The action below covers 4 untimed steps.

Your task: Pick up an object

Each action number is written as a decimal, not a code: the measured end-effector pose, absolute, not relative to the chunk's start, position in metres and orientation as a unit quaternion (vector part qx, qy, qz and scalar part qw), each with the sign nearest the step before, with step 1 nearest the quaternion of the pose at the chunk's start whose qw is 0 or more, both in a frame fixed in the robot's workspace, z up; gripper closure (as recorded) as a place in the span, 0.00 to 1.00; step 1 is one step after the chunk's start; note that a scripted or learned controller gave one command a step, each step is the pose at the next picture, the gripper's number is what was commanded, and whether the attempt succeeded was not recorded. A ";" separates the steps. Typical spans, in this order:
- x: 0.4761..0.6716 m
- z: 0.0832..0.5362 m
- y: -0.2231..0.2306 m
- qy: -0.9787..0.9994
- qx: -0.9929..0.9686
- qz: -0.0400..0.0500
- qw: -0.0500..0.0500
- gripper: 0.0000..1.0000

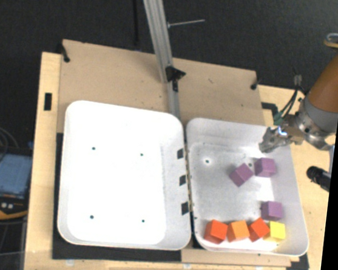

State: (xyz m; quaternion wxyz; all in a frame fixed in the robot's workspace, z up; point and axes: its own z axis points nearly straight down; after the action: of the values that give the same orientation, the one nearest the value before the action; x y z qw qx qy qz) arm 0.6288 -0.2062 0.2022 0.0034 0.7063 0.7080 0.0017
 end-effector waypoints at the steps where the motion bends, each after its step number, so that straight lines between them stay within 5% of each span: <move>1: 0.626 0.265 -0.214 0.707 0.707 0.002 0.004 1.00; 2: 0.627 0.274 -0.214 0.709 0.705 0.001 0.002 1.00; 4: 0.633 0.278 -0.101 0.709 0.705 0.001 0.000 1.00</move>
State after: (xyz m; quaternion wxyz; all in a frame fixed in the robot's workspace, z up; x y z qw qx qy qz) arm 0.6331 -0.1009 0.2783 -0.0002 0.7054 0.7088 0.0006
